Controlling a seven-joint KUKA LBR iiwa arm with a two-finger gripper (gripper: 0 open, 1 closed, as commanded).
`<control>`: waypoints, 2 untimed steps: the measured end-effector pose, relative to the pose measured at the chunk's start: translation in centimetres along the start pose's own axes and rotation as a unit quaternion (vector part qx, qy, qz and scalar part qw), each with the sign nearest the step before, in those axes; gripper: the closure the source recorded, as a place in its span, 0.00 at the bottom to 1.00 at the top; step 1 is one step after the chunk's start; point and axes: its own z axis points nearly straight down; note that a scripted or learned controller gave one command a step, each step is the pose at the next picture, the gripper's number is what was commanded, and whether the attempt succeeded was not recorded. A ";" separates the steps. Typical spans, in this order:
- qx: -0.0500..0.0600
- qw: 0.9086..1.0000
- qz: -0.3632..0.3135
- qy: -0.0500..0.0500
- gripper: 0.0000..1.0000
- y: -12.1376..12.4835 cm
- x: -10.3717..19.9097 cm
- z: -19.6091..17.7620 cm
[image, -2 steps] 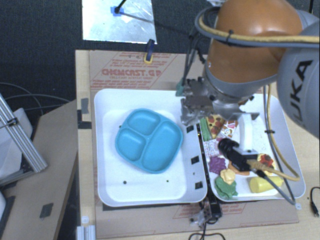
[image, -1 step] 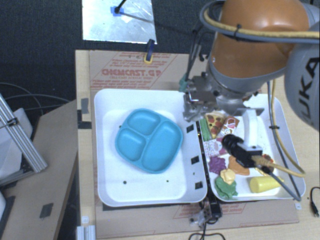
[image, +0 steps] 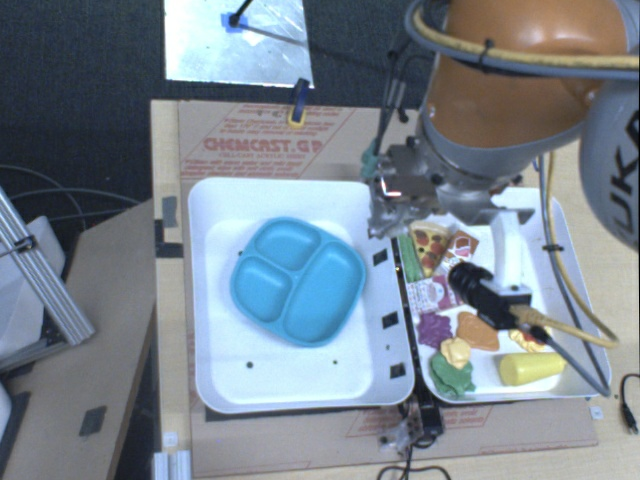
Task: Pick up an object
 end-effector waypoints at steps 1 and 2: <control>-0.001 1.000 -0.003 0.000 1.00 0.1 0.0 -1.1; -0.002 1.000 -0.006 0.000 1.00 0.1 0.0 -2.2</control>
